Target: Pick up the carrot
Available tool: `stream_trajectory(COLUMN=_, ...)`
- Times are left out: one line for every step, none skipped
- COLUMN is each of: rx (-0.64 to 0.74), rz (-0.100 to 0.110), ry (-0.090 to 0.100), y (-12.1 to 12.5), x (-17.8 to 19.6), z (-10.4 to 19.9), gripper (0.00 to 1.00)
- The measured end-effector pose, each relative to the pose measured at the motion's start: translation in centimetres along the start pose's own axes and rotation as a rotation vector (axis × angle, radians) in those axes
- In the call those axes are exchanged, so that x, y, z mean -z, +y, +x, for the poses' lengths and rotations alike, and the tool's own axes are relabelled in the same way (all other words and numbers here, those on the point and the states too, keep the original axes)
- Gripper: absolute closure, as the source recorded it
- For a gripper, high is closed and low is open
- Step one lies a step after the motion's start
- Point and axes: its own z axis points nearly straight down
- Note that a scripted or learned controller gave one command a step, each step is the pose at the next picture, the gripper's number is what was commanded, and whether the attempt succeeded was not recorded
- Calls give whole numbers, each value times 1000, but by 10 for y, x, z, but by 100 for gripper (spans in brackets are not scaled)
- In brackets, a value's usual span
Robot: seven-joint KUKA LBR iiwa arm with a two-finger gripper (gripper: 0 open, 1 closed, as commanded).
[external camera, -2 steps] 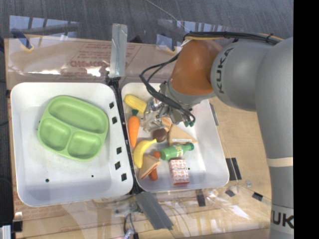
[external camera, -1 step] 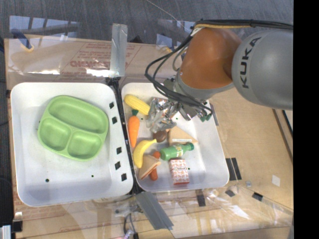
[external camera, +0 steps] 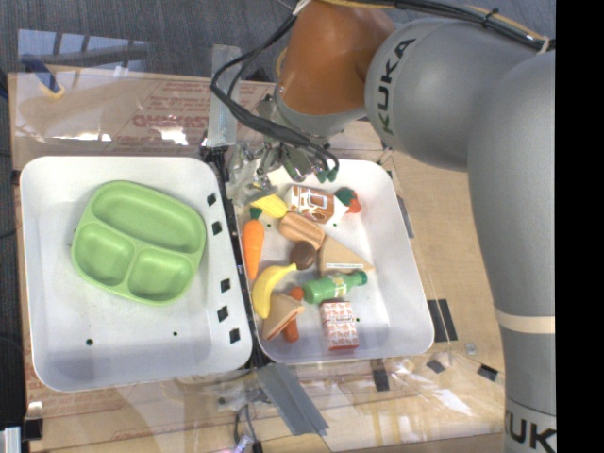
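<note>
The carrot (external camera: 253, 246), orange with a green top, lies upright along the left wall of the right bin (external camera: 408, 281), just below a small yellow toy (external camera: 271, 206). My gripper (external camera: 249, 172) hangs over the bin's upper left corner, a short way above the carrot's green end. The orange wrist band and cables hide most of it. Nothing shows held in it.
The right bin also holds a banana (external camera: 268, 286), a green bottle (external camera: 333, 287), a red carton (external camera: 339, 326), a bread slice (external camera: 345, 258), a snack packet (external camera: 310, 203) and several other toy foods. A green divided plate (external camera: 140, 242) rests in the left bin (external camera: 47, 328).
</note>
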Motion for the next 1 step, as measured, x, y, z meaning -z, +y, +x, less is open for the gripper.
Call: stream_trajectory(rx=166, rz=0, ry=5, y=-27, x=2, z=23, gripper=100)
